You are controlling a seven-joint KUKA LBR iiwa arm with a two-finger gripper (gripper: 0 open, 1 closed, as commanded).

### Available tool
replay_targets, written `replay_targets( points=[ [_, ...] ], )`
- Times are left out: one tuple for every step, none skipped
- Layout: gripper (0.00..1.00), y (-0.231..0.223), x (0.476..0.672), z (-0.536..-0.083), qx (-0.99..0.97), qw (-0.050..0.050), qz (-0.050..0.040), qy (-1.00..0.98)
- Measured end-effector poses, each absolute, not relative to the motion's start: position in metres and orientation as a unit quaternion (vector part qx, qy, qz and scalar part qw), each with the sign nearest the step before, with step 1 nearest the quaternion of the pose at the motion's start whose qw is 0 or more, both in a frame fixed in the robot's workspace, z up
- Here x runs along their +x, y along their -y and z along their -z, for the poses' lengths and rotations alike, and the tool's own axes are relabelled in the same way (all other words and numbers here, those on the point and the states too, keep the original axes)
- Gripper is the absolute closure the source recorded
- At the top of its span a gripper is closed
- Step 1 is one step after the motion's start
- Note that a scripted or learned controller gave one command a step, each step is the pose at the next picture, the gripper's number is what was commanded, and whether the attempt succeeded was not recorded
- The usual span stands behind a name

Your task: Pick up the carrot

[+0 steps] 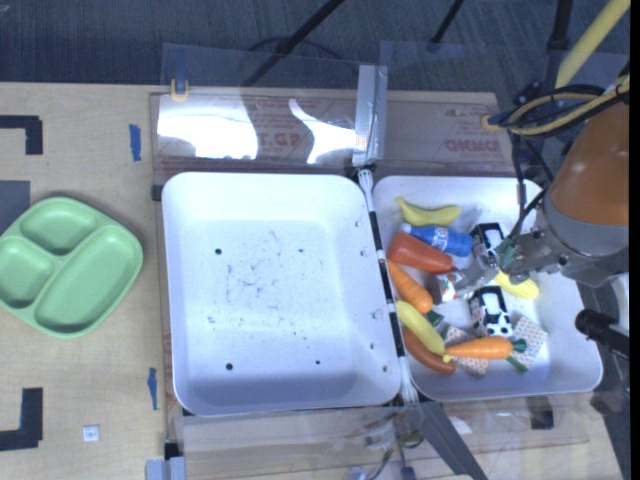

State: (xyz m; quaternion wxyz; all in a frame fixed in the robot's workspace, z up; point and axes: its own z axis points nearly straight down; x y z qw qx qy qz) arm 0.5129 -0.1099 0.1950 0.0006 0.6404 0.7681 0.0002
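Note:
The carrot (480,348), orange with a green leafy end pointing right, lies flat near the front of the right bin (570,368). It rests among other toy foods, with a checkered piece just behind it. My gripper (487,266) hangs over the middle of the right bin, a little behind and above the carrot. The grey arm with its orange band (598,173) reaches in from the right. Nothing shows as held.
The right bin also holds a banana (428,211), a blue bottle (440,236), a red-orange piece (420,253), a second orange piece (408,284) and a yellow corn-like piece (420,326). The left bin (200,208) sits alongside. A green divided plate (66,264) is at far left.

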Motion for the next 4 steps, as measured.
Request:
replay_targets(
  points=[
    [0.00,0.139,0.480,-0.237,0.664,0.001,0.0000,-0.748],
    [0.00,0.130,0.530,-0.195,0.800,0.000,0.0005,-0.600],
    [0.00,0.124,0.566,-0.246,0.807,0.000,0.0005,-0.591],
    [0.00,0.122,0.520,-0.174,0.807,-0.001,0.0007,-0.591]
  ],
)
